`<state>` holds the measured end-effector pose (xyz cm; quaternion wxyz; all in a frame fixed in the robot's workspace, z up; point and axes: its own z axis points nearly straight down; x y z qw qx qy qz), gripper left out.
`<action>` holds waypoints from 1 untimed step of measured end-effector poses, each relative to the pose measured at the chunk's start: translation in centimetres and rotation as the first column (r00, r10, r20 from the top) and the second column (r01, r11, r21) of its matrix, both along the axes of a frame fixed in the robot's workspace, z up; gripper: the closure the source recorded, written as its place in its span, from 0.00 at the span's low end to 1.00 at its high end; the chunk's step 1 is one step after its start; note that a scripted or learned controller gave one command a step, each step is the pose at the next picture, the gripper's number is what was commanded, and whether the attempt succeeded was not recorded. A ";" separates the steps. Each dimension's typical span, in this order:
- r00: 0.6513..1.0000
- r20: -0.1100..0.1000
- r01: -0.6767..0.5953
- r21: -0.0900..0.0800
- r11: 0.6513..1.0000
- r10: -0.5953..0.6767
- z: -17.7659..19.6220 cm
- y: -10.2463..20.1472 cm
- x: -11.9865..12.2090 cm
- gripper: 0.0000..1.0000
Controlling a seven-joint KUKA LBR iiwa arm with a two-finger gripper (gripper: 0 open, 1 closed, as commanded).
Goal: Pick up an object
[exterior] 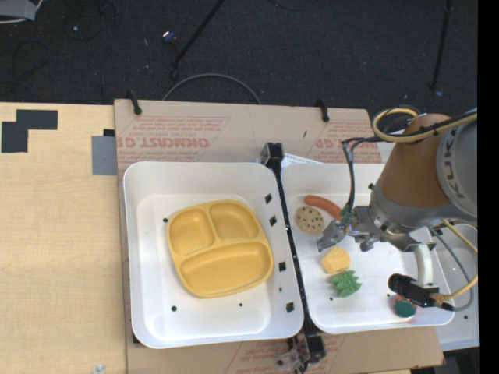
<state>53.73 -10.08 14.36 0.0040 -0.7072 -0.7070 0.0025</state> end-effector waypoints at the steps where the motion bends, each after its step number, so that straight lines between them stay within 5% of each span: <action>1: 1.000 0.003 0.000 0.000 1.000 0.000 -5.3 0.1 -0.1 0.00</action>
